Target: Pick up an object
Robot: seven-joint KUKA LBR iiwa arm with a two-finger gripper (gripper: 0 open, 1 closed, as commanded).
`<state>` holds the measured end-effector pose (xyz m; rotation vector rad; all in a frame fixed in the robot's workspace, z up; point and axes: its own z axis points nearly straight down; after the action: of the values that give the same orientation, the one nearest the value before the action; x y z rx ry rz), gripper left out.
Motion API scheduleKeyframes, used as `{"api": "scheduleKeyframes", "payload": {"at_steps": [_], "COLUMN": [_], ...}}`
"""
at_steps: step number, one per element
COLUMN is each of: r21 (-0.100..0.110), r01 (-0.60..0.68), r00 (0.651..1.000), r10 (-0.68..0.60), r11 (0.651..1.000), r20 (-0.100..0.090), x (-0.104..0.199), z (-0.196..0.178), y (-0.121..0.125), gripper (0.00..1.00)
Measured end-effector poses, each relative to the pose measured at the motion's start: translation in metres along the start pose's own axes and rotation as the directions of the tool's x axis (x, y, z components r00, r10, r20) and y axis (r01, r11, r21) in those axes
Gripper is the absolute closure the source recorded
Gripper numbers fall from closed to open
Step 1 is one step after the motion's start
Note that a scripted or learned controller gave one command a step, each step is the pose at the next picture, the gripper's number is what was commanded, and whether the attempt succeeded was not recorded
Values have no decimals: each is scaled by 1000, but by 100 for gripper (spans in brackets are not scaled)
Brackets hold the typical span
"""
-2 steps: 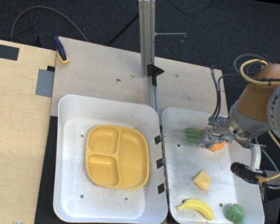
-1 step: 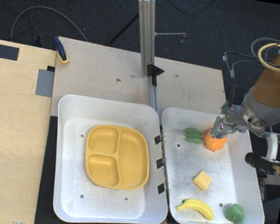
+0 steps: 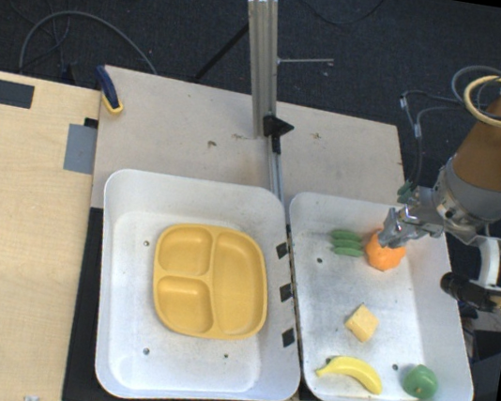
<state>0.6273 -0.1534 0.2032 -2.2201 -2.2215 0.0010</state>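
My gripper [image 3: 397, 234] hangs over the far part of the right bin [image 3: 393, 371], right at the top of an orange toy fruit [image 3: 386, 256]. Its fingers point down onto the fruit, and I cannot make out how wide they stand. Just left of the orange lies a green toy vegetable [image 3: 347, 243]. A pale yellow cheese block [image 3: 362, 323] sits mid-bin. A yellow banana [image 3: 352, 373] and a green pepper [image 3: 420, 381] lie near the front edge.
The left bin [image 3: 114, 334] holds a yellow divided plate [image 3: 210, 280]. A metal post [image 3: 264, 64] rises behind the bins. The arm's orange band [image 3: 498, 141] and cables stand at the right. Black clips [image 3: 285, 291] join the two bins.
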Motion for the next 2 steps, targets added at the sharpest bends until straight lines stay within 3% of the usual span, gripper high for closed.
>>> {"api": "scheduleKeyframes", "payload": {"at_steps": [2], "r21": [3], "r01": [4], "r00": [1000], "r10": [-4], "r11": [1000], "r20": [-2], "x": [111], "z": [-17], "y": [-18], "gripper": [100]}}
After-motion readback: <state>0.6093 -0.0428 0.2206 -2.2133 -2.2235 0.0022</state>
